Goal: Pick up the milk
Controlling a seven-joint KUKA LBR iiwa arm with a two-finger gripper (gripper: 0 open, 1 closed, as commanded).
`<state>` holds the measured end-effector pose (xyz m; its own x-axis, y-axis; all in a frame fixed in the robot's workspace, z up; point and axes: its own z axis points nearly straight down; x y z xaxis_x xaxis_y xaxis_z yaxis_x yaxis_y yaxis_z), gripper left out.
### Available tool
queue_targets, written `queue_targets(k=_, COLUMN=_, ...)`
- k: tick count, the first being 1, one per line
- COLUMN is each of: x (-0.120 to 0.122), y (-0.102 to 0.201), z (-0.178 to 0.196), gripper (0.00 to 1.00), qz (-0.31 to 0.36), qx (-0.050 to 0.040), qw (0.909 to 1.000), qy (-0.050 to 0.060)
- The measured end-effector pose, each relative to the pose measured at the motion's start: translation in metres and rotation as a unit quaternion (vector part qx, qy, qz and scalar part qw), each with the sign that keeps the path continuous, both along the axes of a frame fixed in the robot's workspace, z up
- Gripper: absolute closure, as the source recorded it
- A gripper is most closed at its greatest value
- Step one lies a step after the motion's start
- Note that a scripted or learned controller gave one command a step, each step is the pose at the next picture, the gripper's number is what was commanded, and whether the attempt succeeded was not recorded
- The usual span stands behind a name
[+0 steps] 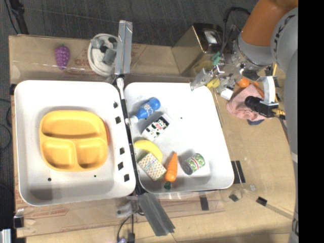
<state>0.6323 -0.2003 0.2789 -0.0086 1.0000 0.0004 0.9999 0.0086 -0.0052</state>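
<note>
The milk, a small carton with black and white cow spots, lay on its side near the middle of the right bin, just below a blue bottle and above a banana. The gripper hung over the upper right corner of that bin, well apart from the carton; whether it was open or closed could not be told. The carton seemed light and stiff but rather smooth, so it was probably best taken across its two long flat sides.
</note>
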Motion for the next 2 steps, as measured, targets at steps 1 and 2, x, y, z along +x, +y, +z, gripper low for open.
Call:
queue_targets(k=1, x=0.022, y=0.070, z=-0.103, gripper=0.00, qz=0.131, qx=0.0010, qw=0.9913, qy=0.000)
queue_targets(k=2, x=-0.034, y=0.085, z=-0.183, gripper=0.00, qz=0.138, qx=0.0007, qw=0.9905, qy=0.000)
